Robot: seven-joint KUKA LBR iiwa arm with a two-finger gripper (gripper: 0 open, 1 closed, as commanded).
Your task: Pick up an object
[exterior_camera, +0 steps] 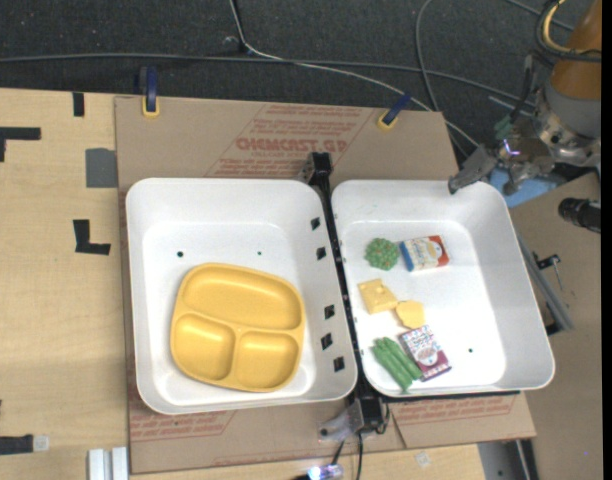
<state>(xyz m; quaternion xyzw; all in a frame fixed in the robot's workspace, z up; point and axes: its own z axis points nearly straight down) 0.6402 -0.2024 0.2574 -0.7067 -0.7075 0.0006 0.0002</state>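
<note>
The gripper (478, 173) hangs over the far right corner of the right bin (511, 233), its dark tips just above the bin's rim. Whether it is open or closed cannot be told at this angle, and nothing can be seen in it. Behind it the arm (571, 78) comes in from the right, its grey wrist tilted down toward the left with the orange band at the top right and some blue parts just below the wrist.

The right bin holds six small things, all lying loose on its floor and well apart from the gripper. One green broccoli piece (382, 254) sits toward the far left, with one small red, white and blue carton (424, 253) just to its right. Nearer lie two yellow cheese pieces (377, 295), close together, the second (410, 314) a little right and nearer. At the near side one bunch of green beans (394, 363) lies beside one small dark red packet (424, 352), touching or nearly so.

The left bin (151, 218) holds one yellow tray (238, 327) with three compartments. The two bins meet edge to edge on a cardboard sheet (286, 138), held at the far edge by two clips (149, 93).
</note>
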